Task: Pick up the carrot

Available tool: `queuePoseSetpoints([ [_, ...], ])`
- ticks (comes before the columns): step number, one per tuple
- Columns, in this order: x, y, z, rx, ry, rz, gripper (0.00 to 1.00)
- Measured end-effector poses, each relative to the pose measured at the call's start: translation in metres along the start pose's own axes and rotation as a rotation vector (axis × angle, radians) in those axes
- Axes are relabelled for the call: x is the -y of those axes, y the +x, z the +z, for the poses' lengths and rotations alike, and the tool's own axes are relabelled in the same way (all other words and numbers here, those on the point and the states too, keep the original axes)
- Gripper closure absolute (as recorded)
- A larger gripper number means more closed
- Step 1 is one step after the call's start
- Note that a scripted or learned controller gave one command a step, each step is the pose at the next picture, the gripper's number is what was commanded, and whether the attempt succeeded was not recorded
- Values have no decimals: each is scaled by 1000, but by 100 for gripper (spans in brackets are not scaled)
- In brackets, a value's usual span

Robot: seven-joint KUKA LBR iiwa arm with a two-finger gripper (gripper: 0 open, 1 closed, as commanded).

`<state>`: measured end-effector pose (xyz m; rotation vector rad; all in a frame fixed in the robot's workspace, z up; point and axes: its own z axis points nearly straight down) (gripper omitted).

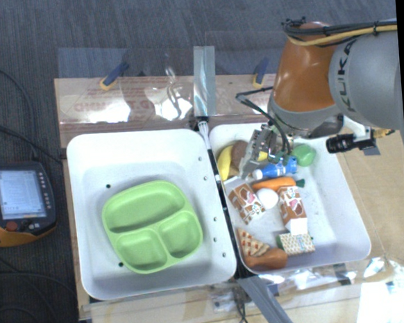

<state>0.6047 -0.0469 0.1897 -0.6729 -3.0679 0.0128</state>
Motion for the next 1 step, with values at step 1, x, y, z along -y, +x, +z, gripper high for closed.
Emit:
queuePoseSetpoints([
  [1,52,64,9,-4,-7,-289,100],
])
